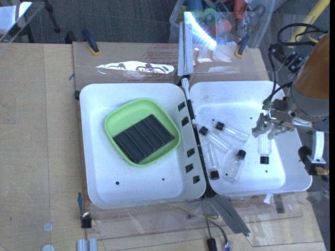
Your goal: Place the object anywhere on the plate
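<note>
Gripper (267,125) sits over the right bin (293,179), at the frame's right. A clear vial with black cap (264,149) hangs directly below the gripper, long axis near vertical in the frame, cap at the lower end; its upper end appears caught between the fingers, though contact is hard to confirm. 4 or so similar vials (226,140) lie scattered to the left in the same bin. Green plate (116,120) with dark ridged insert (142,138) sits in the left bin (97,184), well left of the gripper, across the divider (189,135). Judgement: transfer leftward pending.
</note>
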